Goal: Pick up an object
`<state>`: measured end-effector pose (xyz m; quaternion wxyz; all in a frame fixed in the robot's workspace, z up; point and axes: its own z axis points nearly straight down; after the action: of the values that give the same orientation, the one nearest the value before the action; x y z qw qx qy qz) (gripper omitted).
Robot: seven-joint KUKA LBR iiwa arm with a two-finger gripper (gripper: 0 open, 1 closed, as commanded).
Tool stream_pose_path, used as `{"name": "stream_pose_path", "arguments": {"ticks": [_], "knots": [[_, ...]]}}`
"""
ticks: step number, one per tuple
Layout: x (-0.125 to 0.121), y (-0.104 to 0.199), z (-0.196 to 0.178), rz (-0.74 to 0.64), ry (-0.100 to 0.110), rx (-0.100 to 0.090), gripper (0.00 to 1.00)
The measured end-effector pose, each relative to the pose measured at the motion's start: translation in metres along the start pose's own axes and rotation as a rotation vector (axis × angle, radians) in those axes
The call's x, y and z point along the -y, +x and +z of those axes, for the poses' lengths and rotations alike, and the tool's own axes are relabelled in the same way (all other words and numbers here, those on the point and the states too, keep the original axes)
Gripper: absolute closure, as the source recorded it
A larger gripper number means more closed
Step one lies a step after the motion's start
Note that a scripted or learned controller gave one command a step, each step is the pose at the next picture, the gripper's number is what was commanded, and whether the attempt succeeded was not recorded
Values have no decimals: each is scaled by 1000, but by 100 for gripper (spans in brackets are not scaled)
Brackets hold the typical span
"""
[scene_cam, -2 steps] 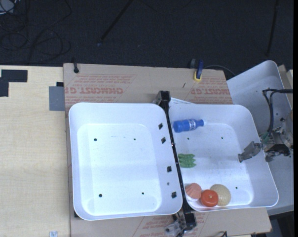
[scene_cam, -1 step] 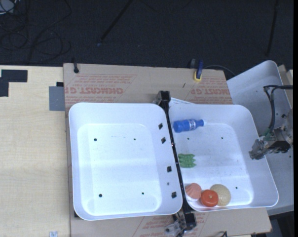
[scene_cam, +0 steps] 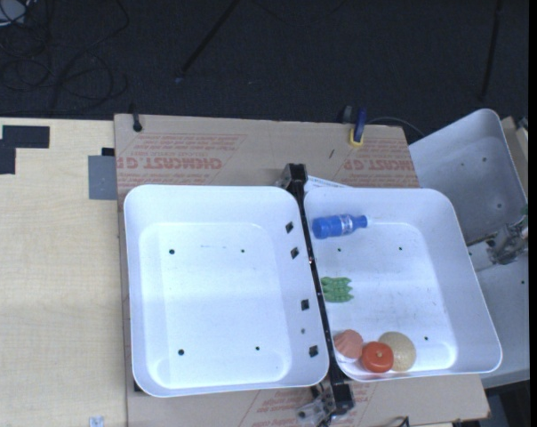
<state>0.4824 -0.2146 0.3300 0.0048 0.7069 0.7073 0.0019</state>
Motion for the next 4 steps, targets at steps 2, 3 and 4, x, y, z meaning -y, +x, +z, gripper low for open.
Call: {"name": "stream_pose_path", "arguments": {"ticks": [2,3,4], "knots": [[6,0,-66,-2,8,-3,100],[6,1,-36,1,14,-5,100],[6,1,-57,-1,9,-4,100]]}}
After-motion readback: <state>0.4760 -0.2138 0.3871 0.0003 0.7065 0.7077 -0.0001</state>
